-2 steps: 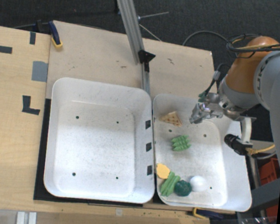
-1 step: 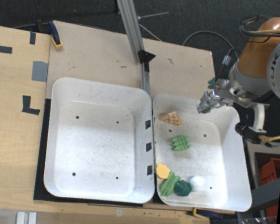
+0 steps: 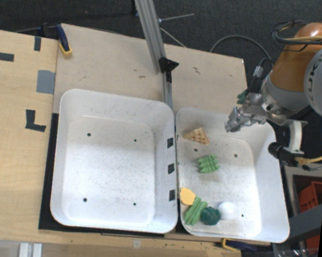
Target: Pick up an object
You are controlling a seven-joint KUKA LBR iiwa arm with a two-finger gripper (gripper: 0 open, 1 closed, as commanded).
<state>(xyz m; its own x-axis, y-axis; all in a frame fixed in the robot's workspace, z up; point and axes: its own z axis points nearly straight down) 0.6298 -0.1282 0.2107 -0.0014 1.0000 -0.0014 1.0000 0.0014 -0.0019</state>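
Over the right bin's (image 3: pixel 259 183) far corner I've got the gripper (image 3: pixel 233 123) hanging above the rim, and from my seat I can't tell how wide it stands; nothing shows in it. My worry: the tan wedge-shaped piece (image 3: pixel 197 136) sits near the bin wall, so a descent there could clip the rim or shove it against the divider. The leafy green toy (image 3: pixel 208 164) lies mid-bin, an easier target but low and flat, so it may slip out. Down at the near edge the yellow piece (image 3: pixel 186 196), green stalk (image 3: pixel 195 211), dark green ball (image 3: pixel 210 216) and white ball (image 3: pixel 227 209) crowd together; a grab there risks pinching two or rolling one away.
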